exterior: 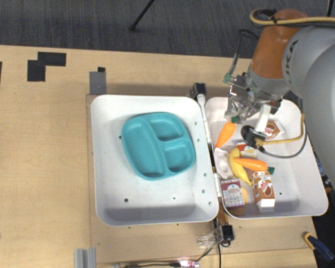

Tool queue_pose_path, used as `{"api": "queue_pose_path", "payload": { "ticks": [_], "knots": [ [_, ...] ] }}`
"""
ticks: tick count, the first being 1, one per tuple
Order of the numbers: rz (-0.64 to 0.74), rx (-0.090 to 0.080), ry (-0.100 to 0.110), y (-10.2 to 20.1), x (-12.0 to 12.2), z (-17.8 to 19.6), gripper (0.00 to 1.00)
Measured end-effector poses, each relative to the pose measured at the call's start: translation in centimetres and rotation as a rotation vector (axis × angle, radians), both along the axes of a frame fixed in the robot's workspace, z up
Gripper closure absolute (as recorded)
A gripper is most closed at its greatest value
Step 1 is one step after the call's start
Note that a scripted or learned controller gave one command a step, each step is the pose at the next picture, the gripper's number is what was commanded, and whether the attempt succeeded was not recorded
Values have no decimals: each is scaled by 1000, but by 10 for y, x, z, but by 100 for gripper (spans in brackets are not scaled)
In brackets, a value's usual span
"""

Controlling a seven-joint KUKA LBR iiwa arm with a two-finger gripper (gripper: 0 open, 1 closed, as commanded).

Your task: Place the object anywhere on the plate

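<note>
A teal plate (156,144) with three compartments lies in the left bin (109,194). The right bin (301,197) holds several toy foods: an orange carrot (225,134), a yellow banana (238,167), a second carrot (251,164) across it, a small printed pack (231,193) and a brown-and-white carton (263,189). My gripper (238,111) hangs over the back of the right bin, just above and right of the first carrot's thick end. Its fingers point down into the bin and the wrist hides their tips.
A black-tipped rod (201,102) lies along the seam between the two bins. A round packet (272,129) sits by the gripper's right side. A yellow cable (279,144) loops from the wrist over the right bin. The arm's large grey body covers the upper right.
</note>
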State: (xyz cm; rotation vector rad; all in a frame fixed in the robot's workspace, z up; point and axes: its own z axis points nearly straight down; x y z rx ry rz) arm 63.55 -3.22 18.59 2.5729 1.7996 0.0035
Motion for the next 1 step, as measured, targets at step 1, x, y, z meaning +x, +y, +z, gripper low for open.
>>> {"api": "queue_pose_path", "payload": {
  "ticks": [1],
  "knots": [
    [20, 2, -8, 74, -11, 71, 100]
  ]
}}
